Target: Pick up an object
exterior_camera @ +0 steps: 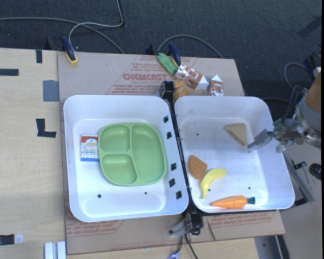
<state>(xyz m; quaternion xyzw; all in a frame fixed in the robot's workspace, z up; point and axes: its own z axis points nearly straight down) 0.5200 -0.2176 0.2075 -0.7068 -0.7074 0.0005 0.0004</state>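
Hovering the gripper [255, 142] over the right bin [270, 117], just beside the bread slice [237, 133]; I am unable to tell the grip state. I am judging a centred descent over the slice as best.

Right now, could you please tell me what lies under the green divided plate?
The green divided plate rests in the left bin, overlapping a small card at its left edge. Whatever else lies beneath is covered.
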